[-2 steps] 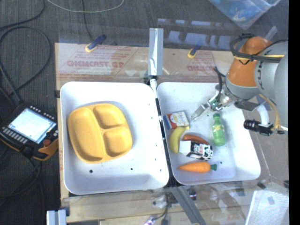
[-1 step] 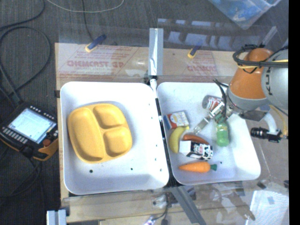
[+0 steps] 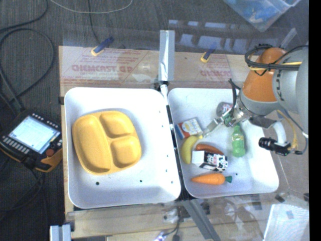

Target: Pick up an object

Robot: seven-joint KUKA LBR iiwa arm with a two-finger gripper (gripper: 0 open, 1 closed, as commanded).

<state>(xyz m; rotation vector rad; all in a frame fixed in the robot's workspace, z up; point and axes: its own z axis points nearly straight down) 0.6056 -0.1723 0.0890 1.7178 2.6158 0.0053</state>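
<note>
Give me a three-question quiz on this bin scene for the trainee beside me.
1. True or false: the yellow divided tray lies in the left bin.
2. Which lies nearest the right bin's front wall: A banana, B carrot, C green bottle?
3. Fill in: the gripper hangs above the ____ bin.

Key: 1 true; 2 B; 3 right.

Mirrored red lettering on clear sheet, apparently "CHEMCAST"; rest illegible.

A divided plate lies in the left bin; toy foods crowd the right bin.
</note>
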